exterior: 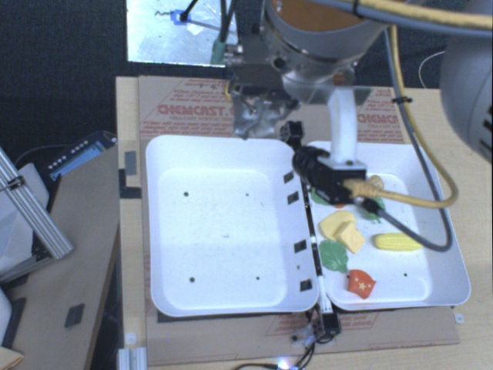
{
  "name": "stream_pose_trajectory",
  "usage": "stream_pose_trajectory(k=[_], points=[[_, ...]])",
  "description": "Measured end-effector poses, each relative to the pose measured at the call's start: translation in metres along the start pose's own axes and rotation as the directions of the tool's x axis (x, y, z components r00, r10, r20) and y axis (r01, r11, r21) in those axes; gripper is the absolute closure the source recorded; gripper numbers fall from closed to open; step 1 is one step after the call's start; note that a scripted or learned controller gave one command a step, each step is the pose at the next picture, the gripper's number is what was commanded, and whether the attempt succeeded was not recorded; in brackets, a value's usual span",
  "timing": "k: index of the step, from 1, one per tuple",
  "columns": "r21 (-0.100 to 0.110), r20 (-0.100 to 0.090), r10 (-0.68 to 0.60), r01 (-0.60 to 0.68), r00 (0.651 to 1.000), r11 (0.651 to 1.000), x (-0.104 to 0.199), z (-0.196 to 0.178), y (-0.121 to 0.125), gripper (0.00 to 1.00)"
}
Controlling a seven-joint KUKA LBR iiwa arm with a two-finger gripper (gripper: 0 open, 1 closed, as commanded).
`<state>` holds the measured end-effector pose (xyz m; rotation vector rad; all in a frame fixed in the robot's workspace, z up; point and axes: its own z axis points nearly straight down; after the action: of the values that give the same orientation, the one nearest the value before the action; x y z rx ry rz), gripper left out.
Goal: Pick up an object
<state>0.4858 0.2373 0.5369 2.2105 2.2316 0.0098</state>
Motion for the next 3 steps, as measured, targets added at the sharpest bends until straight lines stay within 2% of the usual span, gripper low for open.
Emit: stream_pose_trajectory(k=[1, 2, 3], points=[[0.008, 0.007, 0.017, -0.017, 1.000, 1.000, -0.087, 0.055, 0.000, 1.00], [-0.002, -0.002, -0.003, 0.003, 1.000, 1.000, 0.002, -0.001, 0.000, 1.00], [0.008, 0.007, 0.018, -0.018, 1.000, 1.000, -0.106, 0.060, 0.000, 1.00]])
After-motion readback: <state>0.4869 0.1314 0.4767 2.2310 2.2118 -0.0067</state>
